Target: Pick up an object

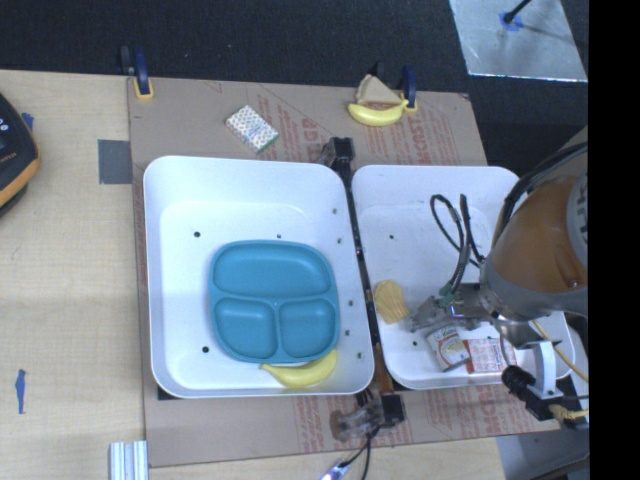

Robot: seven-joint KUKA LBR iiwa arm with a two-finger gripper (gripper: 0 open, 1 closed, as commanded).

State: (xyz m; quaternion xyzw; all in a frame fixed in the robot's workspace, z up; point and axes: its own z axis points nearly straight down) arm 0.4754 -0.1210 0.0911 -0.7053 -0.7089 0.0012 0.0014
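We take the blue divided plate [273,300] as our landmark; it lies flat in the left bin [165,268]. A yellow banana [302,372] sits at the plate's near edge, touching or just overlapping its rim. To the plate's right, past the divider between bins, a small yellowish crumpled object [389,301] lies at the left wall of the right bin [420,198]. Further right of the plate, the gripper [432,315] hangs low over the right bin floor, just beside that yellowish object. We cannot tell how far apart its fingers stand, nor whether anything is between them; the metal parts are too small and cluttered to read. Just nearer than the gripper, a white packet with red print [465,353] lies flat on the bin floor. The arm [540,248], grey with an orange band, comes in from the far right of the plate, with black cables [452,223] looping beside it. Beyond the plate, outside the bins on the cardboard [200,118], we see a small patterned packet [251,127] and a second banana-like toy [378,108]. Far left of the plate, a black and orange device [15,158] rests on the bench.
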